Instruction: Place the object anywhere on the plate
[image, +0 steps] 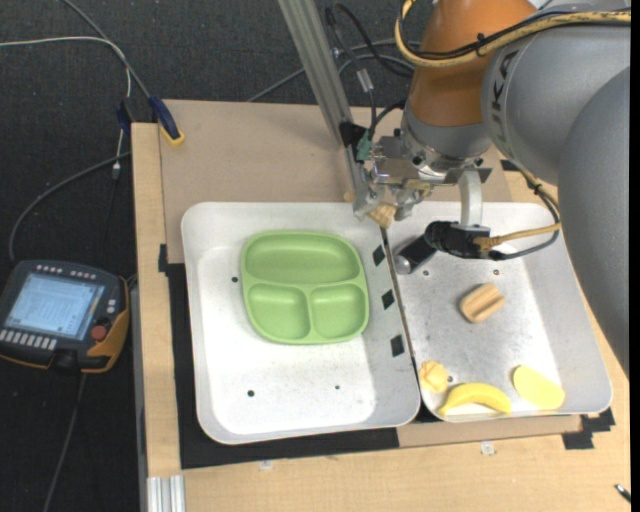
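A handheld control pendant (50, 315) lies off the bench at far left. In the left bin (290, 400) sits the plate (305, 285), pale green matte plastic with rounded corners, one long compartment and two smaller ones, nothing on it. The gripper (385, 205) hangs over the back end of the seam between the bins; whether it is spread or closed cannot be told from this angle.

The right bin (430, 320) has a scuffed grey floor. The likeliest object, a short tan cylinder (481, 302), lies there on its side, well apart from the plate. It looks like wood: light, stiff, not fragile, apt to roll, so it is best pinched across its round middle. Along the near rim lie a pale scrap (433, 375), a glossy curved yellow banana (473, 399) and a smooth yellow oval piece (538, 387).
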